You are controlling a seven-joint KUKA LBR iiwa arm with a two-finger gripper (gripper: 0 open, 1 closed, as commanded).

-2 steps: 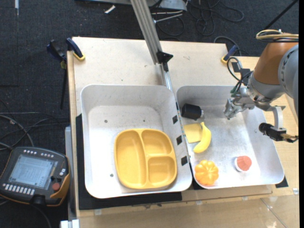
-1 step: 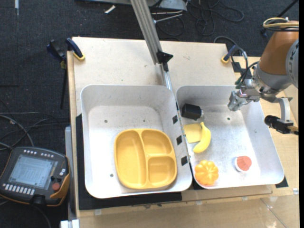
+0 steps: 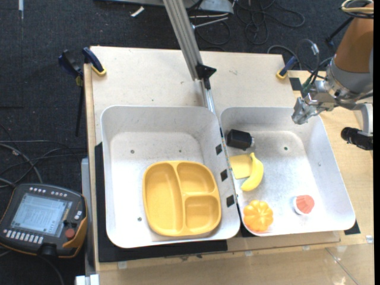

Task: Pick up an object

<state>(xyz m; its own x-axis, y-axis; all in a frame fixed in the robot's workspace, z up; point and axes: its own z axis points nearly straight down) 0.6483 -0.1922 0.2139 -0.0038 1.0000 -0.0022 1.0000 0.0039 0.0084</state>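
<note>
Objects first: right bin has four candidates. Banana lies near the bin's left wall, touching a pale yellow piece beside it; black cylinder sits just above those two; orange pumpkin-shaped toy is down at the near edge, and a small red-and-white item sits to its right, apart from the rest. Left bin carries a yellow divided tray (not an easy grab, I'd say). Gripper hovers over the right bin's far right corner, well apart from every object, nothing between its tips; open or clenched, can't tell at this res. Risks from here, imo: banana and yellow piece touch, so a descent there could nudge one and miss both. Cylinder could roll away under a glancing touch. Pumpkin sits close to the rim, so the wall may block the approach.
</note>
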